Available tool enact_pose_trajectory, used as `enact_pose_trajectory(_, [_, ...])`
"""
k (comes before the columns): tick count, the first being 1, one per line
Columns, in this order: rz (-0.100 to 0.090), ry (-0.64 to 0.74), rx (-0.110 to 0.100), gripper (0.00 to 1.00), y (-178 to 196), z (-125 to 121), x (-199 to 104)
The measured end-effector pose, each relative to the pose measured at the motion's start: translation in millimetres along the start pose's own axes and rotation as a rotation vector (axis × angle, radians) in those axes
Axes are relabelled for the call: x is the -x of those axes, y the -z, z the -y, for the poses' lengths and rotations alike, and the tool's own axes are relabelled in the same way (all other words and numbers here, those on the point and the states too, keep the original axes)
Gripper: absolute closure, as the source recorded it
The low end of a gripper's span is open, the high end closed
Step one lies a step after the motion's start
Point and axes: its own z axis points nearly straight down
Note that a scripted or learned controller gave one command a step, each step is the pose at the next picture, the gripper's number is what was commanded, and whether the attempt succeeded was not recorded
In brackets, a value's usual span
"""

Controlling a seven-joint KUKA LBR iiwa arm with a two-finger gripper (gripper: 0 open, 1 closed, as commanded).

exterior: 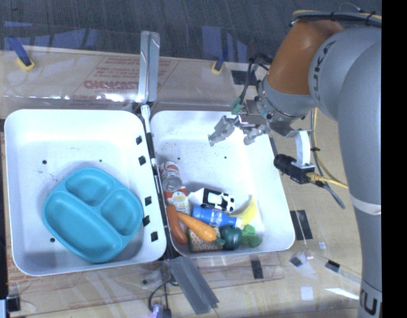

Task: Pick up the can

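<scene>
The can [170,175] is small, with a silvery top and a red and white label. It lies against the left wall of the right bin [273,184], at the upper end of a pile of toy food. My gripper [235,134] hangs over the bare back part of that bin, up and to the right of the can and well apart from it. Its two fingers [219,132] are spread open with nothing between them.
Below the can lie a carrot [193,225], a blue bottle [210,215], a black and white item [217,197], a banana [247,211] and green pieces [242,236]. A blue divided plate [91,214] sits in the left bin [31,131]. The arm comes in from the right.
</scene>
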Motion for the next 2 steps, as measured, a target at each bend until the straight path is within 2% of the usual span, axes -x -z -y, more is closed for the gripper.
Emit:
enact_pose_trajectory(1, [0.001, 0.076, 0.009, 0.00, -97, 66, 31])
enact_pose_trajectory(2, [0.001, -0.001, 0.008, 0.00, -126, 28, 12])
